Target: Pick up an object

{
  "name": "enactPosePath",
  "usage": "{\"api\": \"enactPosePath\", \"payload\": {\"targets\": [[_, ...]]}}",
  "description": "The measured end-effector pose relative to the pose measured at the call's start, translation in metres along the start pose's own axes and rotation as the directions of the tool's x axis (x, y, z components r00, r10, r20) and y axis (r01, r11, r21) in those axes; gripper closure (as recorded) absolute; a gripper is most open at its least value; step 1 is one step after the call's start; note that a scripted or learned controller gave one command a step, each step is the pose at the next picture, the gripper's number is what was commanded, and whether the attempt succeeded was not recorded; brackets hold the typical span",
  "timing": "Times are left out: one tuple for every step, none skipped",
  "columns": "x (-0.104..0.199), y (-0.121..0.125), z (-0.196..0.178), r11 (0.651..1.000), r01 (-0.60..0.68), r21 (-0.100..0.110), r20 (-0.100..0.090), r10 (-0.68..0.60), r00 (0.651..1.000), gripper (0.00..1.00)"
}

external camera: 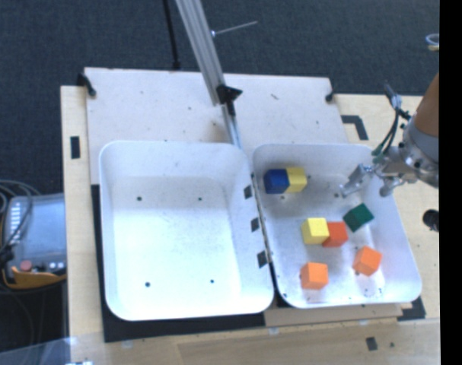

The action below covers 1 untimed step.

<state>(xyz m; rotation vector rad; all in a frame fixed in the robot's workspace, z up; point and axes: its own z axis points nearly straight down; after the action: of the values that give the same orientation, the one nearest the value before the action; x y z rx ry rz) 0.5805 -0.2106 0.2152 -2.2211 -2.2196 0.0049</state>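
The small dark green cube (358, 217) lies in the shallow white right bin (402, 226), just below the metal two-finger gripper (370, 182), whose fingers are spread open and hold nothing.

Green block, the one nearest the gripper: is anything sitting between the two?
Nothing visible does. The gripper hangs over the right bin, just up and left of the green block, with bare bin floor between them. The red block and yellow block lie on the green block's far side.
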Motion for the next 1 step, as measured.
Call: {"api": "enactPosePath", "payload": {"targets": [[-0.0040,-0.0054,0.0439,1.000,-0.002,0.000,0.000,0.002,1.000,0.00]]}}
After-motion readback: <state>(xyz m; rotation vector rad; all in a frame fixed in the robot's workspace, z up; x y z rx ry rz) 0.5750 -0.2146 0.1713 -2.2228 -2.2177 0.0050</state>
